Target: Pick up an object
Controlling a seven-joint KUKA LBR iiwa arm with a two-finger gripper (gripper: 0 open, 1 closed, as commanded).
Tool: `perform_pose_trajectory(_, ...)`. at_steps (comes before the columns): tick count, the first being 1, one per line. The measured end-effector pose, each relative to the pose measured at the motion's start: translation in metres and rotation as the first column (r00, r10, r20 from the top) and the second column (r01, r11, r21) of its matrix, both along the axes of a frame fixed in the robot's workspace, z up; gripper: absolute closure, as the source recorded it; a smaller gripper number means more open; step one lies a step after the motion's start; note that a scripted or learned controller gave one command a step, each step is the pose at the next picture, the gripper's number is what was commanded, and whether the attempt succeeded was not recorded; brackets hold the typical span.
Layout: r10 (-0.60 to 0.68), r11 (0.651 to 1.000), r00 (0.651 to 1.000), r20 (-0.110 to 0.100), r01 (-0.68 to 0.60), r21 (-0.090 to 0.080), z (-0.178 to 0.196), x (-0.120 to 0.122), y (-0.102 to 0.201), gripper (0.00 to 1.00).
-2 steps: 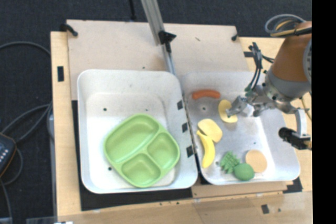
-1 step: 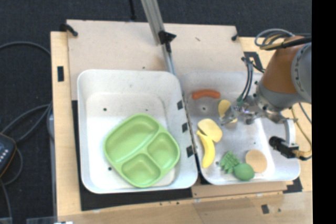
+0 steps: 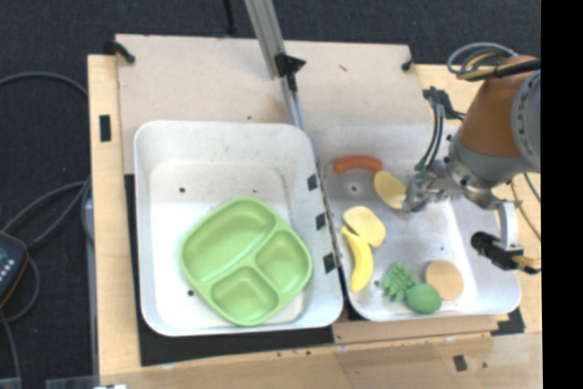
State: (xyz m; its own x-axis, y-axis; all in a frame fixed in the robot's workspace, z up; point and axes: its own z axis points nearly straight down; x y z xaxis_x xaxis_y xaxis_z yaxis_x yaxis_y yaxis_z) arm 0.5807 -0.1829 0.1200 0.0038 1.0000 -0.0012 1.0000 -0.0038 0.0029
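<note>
A: Evidently the gripper (image 3: 414, 199), grip state unreadable, hovers beside the pale yellow piece (image 3: 390, 189) in the right bin (image 3: 510, 301).

B: Probably light, stiff, slick plastic; pinch its thin edges.

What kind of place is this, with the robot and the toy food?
Probably a robot lab where an arm practises picking things up. A grey and orange arm reaches over two white bins on a wooden bench. One holds a green plate, the other toy food like a banana.
</note>
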Motion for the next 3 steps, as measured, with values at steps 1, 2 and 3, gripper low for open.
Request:
perform_pose_trajectory(1,0.0,1.0,1.0,0.002,0.0,-0.001,0.044,-0.002,-0.005,1.0)
perform_pose_trajectory(2,0.006,1.0,1.0,0.005,-0.006,-0.002,0.107,-0.006,-0.004,1.0)
perform_pose_trajectory(3,0.003,1.0,1.0,-0.004,-0.003,-0.001,0.088,-0.006,-0.006,1.0)
